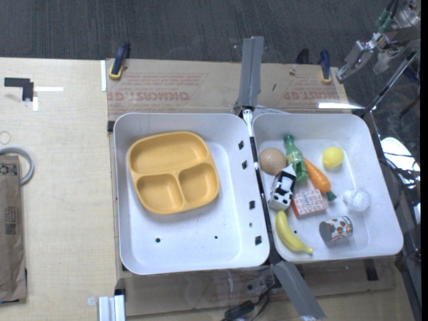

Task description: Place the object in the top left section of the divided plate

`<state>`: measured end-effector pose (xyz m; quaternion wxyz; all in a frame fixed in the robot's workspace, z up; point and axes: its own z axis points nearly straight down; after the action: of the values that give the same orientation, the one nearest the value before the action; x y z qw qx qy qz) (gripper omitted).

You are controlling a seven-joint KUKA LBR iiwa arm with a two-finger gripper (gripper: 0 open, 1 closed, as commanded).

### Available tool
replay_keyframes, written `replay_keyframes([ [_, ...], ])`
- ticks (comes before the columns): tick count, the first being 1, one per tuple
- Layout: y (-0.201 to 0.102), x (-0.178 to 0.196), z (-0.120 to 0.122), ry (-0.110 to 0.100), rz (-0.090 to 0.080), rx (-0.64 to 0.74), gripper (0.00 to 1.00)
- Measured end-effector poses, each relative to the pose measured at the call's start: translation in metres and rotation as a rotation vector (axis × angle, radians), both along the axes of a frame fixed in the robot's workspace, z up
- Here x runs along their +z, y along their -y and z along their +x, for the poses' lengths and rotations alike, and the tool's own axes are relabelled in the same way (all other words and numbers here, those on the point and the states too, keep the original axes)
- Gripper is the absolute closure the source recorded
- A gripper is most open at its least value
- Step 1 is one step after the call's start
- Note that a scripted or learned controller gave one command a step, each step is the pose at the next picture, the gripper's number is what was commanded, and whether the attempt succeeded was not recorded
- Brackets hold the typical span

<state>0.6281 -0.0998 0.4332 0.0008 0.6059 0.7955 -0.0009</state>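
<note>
A yellow divided plate (174,172) lies in the left bin (134,246), with one wide section at the back and two smaller ones at the front. All its sections are bare. The candidate objects lie in the right bin (381,239): a brown ball (272,160), a green bottle (293,154), a carrot (317,174), a lemon (333,156), a black-and-white cow toy (282,189), a red box (309,202), a banana (291,234), a small can (336,229) and a white ball (356,200). My gripper (361,49) hangs high at the back right, beyond the right bin and far from everything.
A grey divider post (251,72) rises between the bins at the back. Cardboard (174,89) lines the bench behind them, held by blue clamps (121,57). A brown paper bag (10,226) lies on the far left of the bench.
</note>
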Motion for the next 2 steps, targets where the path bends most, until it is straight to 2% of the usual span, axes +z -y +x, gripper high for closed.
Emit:
replay_keyframes([
  [1, 0.0480, 0.0076, 0.0313, 0.000, 0.000, 0.052, 0.00],
  [2, 0.0574, 0.0083, 0.0317, 0.001, 0.000, 0.130, 0.00],
])
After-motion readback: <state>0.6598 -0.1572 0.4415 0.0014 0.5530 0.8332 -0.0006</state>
